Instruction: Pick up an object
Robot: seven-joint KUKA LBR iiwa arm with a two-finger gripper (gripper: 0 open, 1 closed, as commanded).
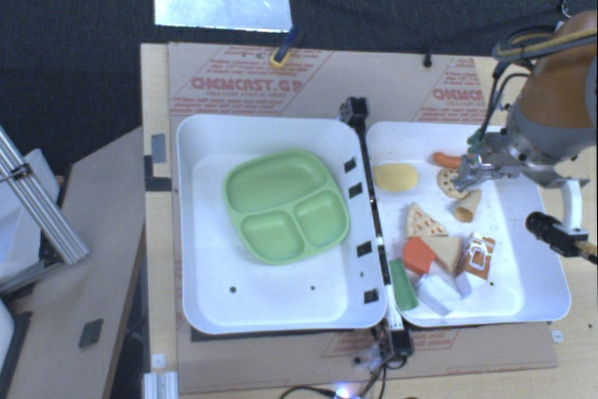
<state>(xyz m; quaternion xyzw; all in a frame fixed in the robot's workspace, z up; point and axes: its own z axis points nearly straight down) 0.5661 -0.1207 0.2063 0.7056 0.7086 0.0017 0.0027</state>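
The gripper [470, 171] hangs low over the right bin [533, 294], right at the round cracker [449, 183]; whether it is spread or pinching cannot be told. Just past the cracker lies an orange sausage [446, 160], a tan cone [466, 204] beside it, a yellow oval [396, 177] further off. Toward the bin's near wall sit a triangular wedge [424, 222] and a red block [418, 254]. The left bin [201, 229] holds a green divided tray [285, 205].
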